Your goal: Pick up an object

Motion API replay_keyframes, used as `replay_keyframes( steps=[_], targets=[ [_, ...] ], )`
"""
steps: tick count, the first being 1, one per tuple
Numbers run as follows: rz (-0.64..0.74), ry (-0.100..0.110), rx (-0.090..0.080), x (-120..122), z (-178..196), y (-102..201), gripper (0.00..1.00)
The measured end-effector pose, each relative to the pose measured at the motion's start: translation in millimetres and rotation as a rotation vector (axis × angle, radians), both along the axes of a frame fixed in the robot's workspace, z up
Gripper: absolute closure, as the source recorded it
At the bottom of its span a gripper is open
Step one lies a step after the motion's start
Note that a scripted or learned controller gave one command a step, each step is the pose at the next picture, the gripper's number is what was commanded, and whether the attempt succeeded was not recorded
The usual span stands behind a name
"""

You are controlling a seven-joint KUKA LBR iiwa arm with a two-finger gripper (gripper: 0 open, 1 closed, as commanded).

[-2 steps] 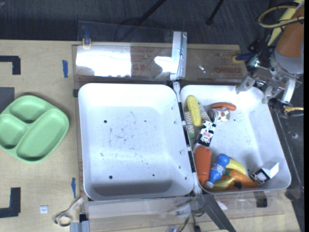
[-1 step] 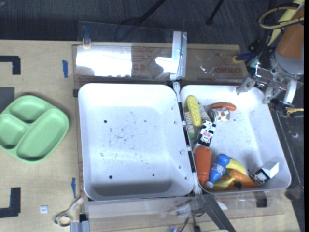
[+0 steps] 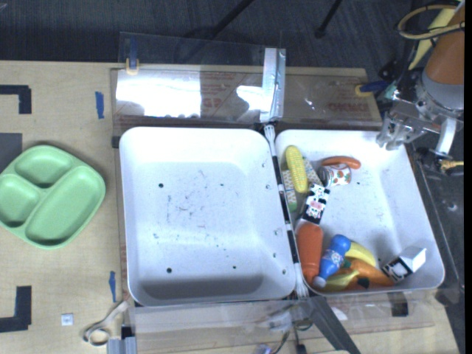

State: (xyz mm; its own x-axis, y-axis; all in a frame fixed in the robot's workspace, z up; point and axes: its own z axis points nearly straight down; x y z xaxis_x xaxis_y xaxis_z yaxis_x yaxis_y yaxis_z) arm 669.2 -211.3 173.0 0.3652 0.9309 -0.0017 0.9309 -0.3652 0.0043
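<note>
The right white bin (image 3: 391,198) holds several small objects. A yellow corn cob (image 3: 295,169) lies by its left wall, with a red sausage (image 3: 340,162) and a white-and-red carton (image 3: 338,176) beside it. Below them are a black-and-white patterned box (image 3: 316,204), an orange carrot (image 3: 310,245), a blue bottle (image 3: 334,255), a yellow banana (image 3: 361,254) and a white-and-black block (image 3: 405,263). My gripper (image 3: 394,137) hangs over the bin's far right corner, open, with nothing between its fingers and well apart from every object.
The left white bin (image 3: 199,212) adjoins the right one. A green divided plate (image 3: 49,195) rests on the wooden bench at far left. A clear plastic panel (image 3: 195,87) stands behind the bins. Cables and stand legs lie past the bench's back edge.
</note>
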Motion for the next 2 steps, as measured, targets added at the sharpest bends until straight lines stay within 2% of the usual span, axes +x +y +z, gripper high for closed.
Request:
replay_keyframes(
  steps=[1,2],
  targets=[
    [-0.036,0.001,0.002,-3.6,98.4,29.1,1.00],
    [-0.079,0.004,0.005,-50.6,98.3,97.7,1.00]
  ],
)
